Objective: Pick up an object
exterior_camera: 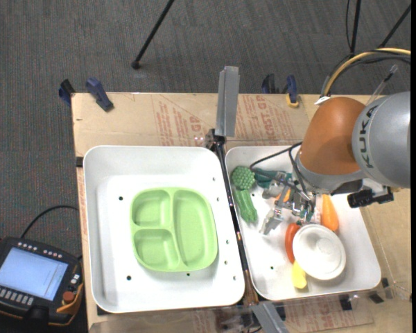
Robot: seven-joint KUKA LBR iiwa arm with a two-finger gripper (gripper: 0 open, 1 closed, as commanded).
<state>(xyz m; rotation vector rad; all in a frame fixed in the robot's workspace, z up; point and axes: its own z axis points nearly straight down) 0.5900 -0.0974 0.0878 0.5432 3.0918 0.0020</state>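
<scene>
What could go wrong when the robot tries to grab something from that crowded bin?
The metal tool hangs low in the right white bin, where toys lie packed close together. It might bump the round white bowl or the orange carrot-shaped toy beside it and shove them aside. The knobbly green vegetable toy lies against the bin's left wall, probably leaving little room to close around it.

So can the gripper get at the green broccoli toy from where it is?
Probably yes: the broccoli toy lies uncovered at the right bin's left side, beside the gripper, with nothing on top of it.
</scene>
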